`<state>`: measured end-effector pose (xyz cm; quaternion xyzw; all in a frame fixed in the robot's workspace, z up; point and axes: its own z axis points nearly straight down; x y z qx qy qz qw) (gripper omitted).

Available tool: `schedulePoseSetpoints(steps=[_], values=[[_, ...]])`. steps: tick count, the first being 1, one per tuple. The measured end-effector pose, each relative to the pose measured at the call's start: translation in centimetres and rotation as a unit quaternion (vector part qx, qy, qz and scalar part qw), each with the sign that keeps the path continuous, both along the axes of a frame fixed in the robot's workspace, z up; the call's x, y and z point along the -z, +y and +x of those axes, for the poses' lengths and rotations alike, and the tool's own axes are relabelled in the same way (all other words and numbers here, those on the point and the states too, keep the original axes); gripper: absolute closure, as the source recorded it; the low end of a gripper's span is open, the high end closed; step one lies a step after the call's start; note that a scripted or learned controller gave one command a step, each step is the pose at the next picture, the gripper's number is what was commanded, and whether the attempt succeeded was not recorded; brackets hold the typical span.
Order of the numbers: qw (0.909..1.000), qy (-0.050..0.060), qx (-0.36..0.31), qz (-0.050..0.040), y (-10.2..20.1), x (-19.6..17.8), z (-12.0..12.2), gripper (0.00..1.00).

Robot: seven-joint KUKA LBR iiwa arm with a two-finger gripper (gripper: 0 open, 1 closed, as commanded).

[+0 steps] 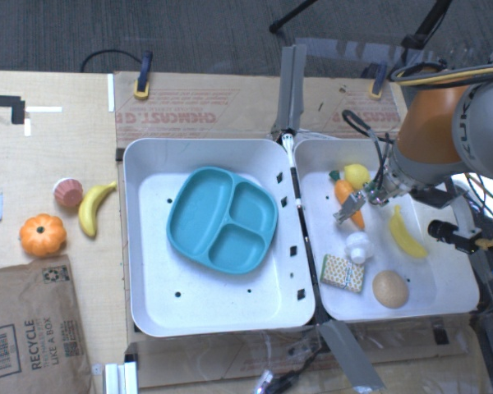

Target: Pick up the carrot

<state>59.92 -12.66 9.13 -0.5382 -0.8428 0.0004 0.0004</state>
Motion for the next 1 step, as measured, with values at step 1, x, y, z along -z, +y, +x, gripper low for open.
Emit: schedulePoseSetpoints(steps=[1], values=[[1.0, -0.001, 0.002, -0.0001, -0.11, -0.94, 0.03, 1.0]])
